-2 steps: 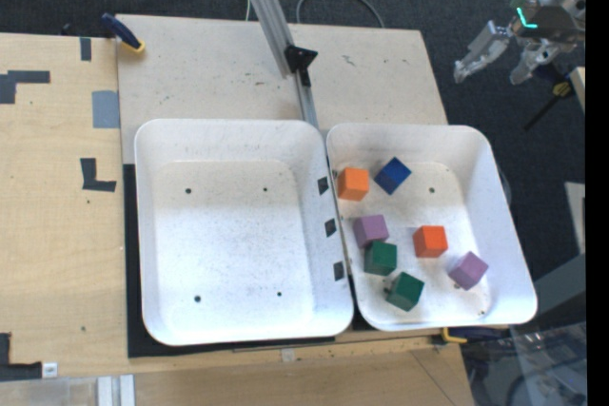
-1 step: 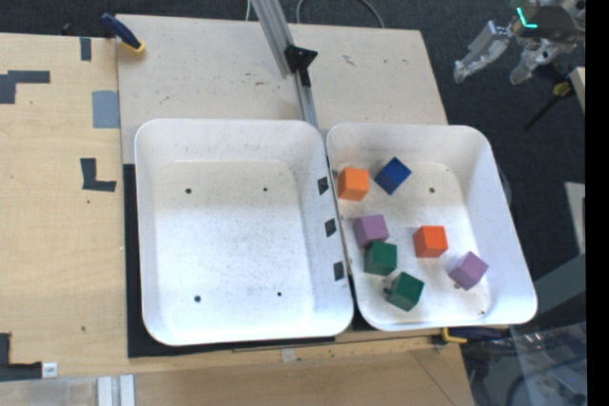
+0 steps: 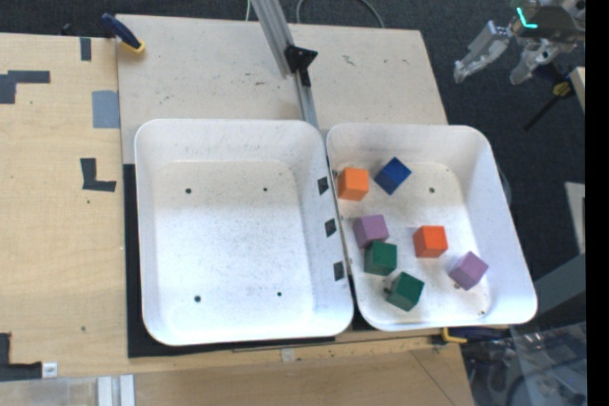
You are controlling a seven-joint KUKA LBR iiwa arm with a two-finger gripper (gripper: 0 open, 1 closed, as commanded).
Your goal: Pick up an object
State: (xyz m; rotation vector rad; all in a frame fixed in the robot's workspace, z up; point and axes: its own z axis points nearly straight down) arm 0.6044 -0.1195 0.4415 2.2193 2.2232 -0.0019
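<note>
The gripper (image 3: 497, 54) hangs spread open and empty, well above-right of the right bin (image 3: 495, 168). The blue cube (image 3: 393, 175) lies there beside an orange cube (image 3: 353, 183) (likely light, rigid): pinch its flat opposite faces.

No legible text, labels, brands or numbers anywhere in view. Blocks, both bins and bench surfaces carry no readable markings. Dark tape patches toward 9 o'clock bear no characters.

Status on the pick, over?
Gripper open, nothing between jaws, up right of bins. Seven small cubes loose in right white bin. No obstruction seen.
</note>
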